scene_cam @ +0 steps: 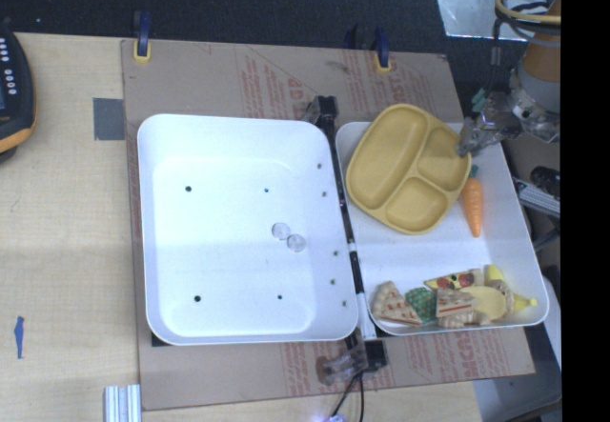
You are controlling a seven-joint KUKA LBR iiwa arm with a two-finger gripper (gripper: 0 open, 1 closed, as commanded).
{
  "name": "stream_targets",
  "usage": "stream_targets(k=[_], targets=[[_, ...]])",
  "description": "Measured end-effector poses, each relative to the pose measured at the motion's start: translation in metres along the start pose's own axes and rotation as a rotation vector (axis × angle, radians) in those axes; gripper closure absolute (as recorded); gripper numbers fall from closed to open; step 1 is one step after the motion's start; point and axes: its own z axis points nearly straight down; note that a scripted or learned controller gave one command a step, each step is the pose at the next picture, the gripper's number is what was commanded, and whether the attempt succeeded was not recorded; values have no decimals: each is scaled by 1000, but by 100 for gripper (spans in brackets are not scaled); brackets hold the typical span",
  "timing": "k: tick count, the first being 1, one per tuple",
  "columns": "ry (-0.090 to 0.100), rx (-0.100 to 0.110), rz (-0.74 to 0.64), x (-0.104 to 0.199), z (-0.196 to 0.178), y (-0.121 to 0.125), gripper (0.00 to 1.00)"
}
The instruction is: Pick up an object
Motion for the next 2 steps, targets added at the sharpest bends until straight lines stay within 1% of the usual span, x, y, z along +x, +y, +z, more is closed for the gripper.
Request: stream_targets(k=[1,2], targets=[[0,1,1,-1,9,-1,100],[0,-1,-1,-1,6,0,100]])
